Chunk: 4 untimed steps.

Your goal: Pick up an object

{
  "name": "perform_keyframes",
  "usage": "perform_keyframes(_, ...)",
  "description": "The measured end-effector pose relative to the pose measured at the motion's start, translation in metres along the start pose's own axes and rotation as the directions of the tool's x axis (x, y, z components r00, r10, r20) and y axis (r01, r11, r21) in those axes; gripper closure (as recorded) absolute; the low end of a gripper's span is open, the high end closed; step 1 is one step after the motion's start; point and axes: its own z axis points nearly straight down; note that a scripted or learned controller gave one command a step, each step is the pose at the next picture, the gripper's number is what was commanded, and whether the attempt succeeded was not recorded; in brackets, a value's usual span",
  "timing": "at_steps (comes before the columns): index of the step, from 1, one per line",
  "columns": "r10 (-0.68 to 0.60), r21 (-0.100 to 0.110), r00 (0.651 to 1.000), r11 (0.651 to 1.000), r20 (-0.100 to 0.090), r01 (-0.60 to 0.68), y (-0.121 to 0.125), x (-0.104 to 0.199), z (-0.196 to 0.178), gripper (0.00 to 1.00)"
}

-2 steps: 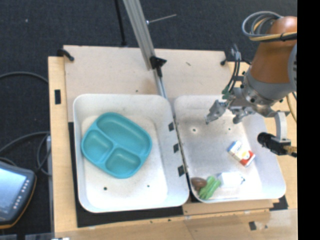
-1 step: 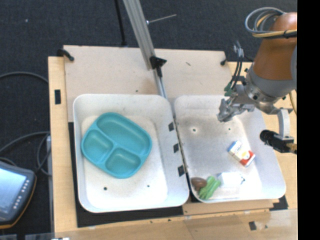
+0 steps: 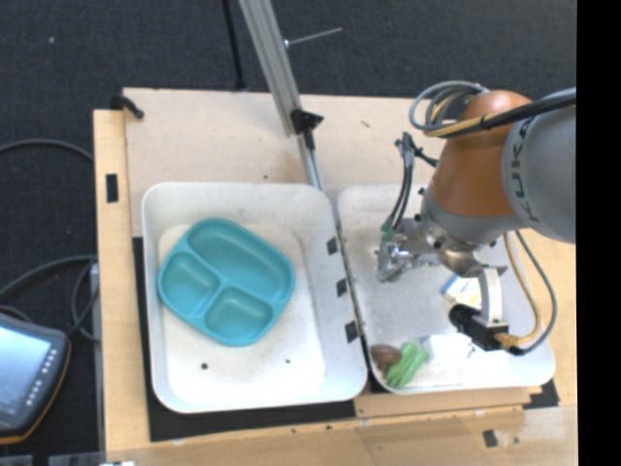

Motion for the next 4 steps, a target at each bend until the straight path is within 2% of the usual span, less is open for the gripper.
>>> perform_keyframes(2,0.0,-0.008,1.0,1.0,0.001,0.0,-0.015,0.035,0.002,1.0)
perform_keyframes(3,0.002,-0.012,1.0,1.0,0.004,-0.001,0.022,0.019,-0.018,1.0)
perform_keyframes(4,0.0,-0.005,1.0,1.0,0.002,0.0,0.0,0.038,0.003,1.0)
